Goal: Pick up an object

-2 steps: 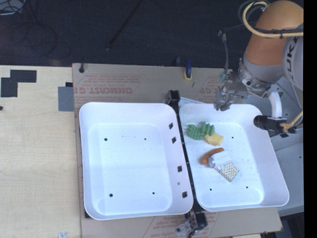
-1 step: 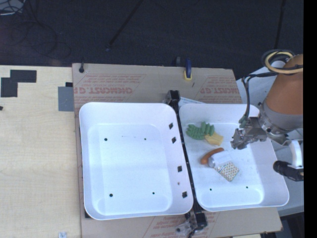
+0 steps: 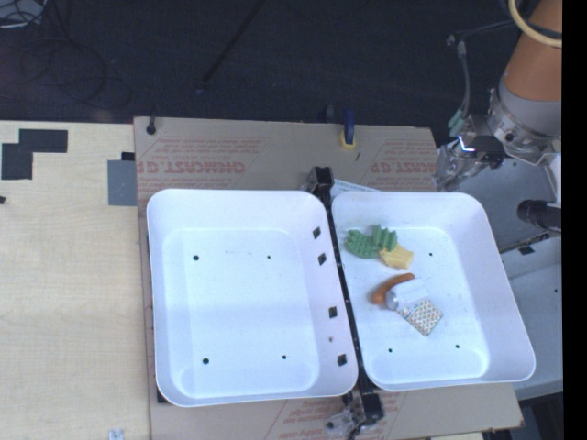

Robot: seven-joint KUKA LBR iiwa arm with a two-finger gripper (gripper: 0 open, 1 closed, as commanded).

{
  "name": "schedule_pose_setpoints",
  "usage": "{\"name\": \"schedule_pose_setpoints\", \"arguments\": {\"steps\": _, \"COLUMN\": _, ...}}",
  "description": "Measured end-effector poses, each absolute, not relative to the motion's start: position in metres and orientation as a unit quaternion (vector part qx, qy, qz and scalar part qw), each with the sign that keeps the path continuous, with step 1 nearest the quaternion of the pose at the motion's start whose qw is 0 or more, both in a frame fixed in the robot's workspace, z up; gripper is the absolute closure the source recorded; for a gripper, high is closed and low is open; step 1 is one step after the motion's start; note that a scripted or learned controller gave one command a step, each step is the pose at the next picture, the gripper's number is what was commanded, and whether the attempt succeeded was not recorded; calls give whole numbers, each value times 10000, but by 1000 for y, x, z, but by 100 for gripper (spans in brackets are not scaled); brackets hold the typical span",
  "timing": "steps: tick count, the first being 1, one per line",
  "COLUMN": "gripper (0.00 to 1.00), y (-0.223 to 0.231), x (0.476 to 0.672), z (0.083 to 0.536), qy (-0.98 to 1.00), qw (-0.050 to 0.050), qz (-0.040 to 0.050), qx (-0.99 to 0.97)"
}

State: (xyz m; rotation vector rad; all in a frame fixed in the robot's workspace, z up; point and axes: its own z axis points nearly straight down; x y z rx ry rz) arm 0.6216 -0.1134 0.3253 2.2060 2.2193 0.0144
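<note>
Fingers' spread can't be told on the gripper [image 3: 456, 165], which hangs above the right bin [image 3: 500, 287]'s far corner with nothing visibly held, so pickup isn't started: green toy [image 3: 371, 242], yellow piece [image 3: 397, 258], orange piece [image 3: 392, 289] and patterned block [image 3: 422, 315] lie in that bin.

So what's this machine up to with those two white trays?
A robot arm is meant to pick up an object. Its gripper hangs above the far corner of the right bin, outside the rim, touching nothing. In that bin lie a green toy, a yellow piece beside it, an orange piece and a small speckled block. Nothing has been picked up yet.
</note>
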Motion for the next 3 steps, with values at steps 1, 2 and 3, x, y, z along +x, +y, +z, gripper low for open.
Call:
{"name": "schedule_pose_setpoints", "arguments": {"steps": 1, "gripper": 100, "y": -153, "x": 571, "z": 239, "qy": 7054, "qw": -47, "qz": -40, "qx": 7088}}
{"name": "schedule_pose_setpoints", "arguments": {"steps": 2, "gripper": 100, "y": -72, "x": 595, "z": 250, "qy": 7099, "qw": -15, "qz": 8, "qx": 7043}}
{"name": "schedule_pose_setpoints", "arguments": {"steps": 3, "gripper": 100, "y": -12, "x": 617, "z": 306, "qy": 7096, "qw": 9, "qz": 20, "qx": 7046}}
